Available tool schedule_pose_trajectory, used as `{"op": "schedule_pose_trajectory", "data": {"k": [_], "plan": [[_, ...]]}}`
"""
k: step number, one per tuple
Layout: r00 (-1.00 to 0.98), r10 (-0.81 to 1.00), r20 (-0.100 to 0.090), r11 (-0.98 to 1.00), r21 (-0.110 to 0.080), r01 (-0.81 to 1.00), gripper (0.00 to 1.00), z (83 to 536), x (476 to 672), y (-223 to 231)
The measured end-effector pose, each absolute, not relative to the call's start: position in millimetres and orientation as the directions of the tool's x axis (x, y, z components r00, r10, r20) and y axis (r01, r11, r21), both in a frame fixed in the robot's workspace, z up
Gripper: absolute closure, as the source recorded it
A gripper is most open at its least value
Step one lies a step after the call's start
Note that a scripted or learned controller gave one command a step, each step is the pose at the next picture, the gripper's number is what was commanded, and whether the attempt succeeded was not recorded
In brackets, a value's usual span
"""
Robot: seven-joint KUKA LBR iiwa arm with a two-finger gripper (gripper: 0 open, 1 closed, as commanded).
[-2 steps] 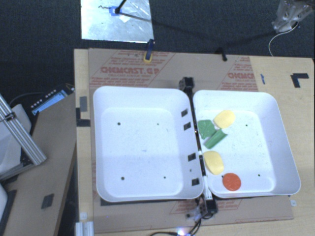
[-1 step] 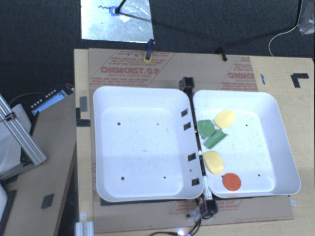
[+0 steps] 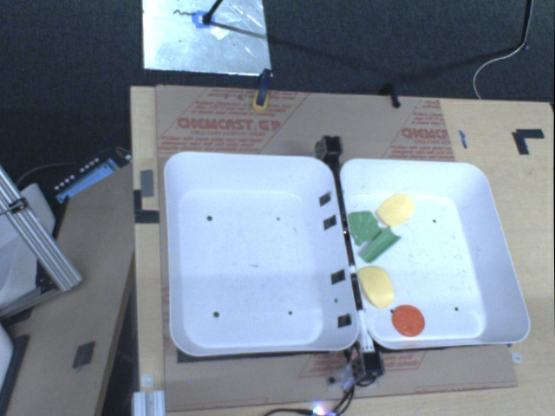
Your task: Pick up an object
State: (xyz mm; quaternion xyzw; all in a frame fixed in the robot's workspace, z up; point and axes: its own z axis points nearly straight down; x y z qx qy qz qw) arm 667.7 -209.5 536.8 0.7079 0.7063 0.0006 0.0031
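White shallow plastic bins sit side by side; right bin (image 3: 494,232) holds everything pickable, all crowded toward its left wall by the divider. Pale yellow rounded piece (image 3: 395,208) sits farthest up, two green flat pieces (image 3: 371,235) just below it, touching each other, the lower one lying diagonally. Second yellow oval piece (image 3: 376,286) sits nearer, and the orange-red round disc (image 3: 408,321) nearest the front rim. Left bin (image 3: 251,180) has no objects. Gripper state cannot be told from this frame. Judgement: arm entering from the right must cross the bin's bare half to reach the cluster; disc looks most isolated.
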Motion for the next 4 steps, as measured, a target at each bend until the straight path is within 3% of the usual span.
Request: {"op": "schedule_pose_trajectory", "data": {"k": [1,2,4], "plan": [[0.0,1.0,0.0,0.0,0.001,1.0,1.0,535.4,633.3,-206.4],[-0.001,1.0,-0.001,0.001,0.003,1.0,1.0,535.3,626.5,-206.4],[-0.001,1.0,-0.001,0.001,0.003,1.0,1.0,535.4,594.7,-199.3]]}}
